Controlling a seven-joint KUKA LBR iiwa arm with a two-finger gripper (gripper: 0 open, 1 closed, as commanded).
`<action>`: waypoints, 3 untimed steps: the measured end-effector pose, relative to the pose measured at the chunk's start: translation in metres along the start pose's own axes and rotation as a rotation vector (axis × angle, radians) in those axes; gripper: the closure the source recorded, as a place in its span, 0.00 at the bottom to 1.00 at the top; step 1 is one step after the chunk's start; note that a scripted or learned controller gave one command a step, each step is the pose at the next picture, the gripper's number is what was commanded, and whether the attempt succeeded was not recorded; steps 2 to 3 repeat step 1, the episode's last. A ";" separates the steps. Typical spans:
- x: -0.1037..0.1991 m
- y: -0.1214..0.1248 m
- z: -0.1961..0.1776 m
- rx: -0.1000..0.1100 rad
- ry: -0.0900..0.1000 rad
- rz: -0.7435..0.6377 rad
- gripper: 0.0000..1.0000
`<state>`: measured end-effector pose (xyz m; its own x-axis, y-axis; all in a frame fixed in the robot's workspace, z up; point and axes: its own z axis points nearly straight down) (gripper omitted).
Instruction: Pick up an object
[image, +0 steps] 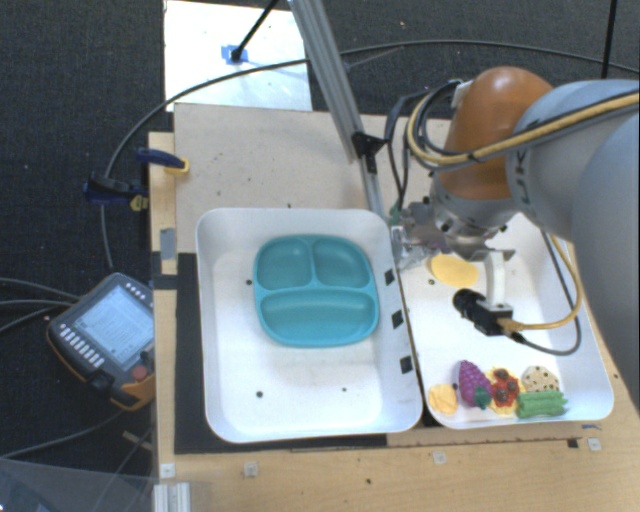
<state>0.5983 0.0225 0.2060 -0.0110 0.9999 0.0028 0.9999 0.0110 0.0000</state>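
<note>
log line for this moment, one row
arm: over right bin | gripper: above yellow piece | toy food: front corner | teal plate: left bin

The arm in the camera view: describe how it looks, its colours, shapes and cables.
The arm is thick, rounded and grey, with a glossy orange band bulging above the wrist. Yellow and black cables loop around that band. Another yellow cable curves below to a small black fitting.

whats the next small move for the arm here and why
Probably a short descent onto the yellow piece in the right bin, since the gripper hangs just above it. The other toy foods sit clustered at the near edge, farther off. The teal divided plate lies in the left bin.
</note>
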 end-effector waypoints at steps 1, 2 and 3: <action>0.056 -0.011 -0.020 -0.002 0.000 0.000 1.00; 0.056 -0.011 -0.020 -0.002 0.000 0.000 1.00; 0.056 -0.011 -0.020 -0.002 0.000 0.000 1.00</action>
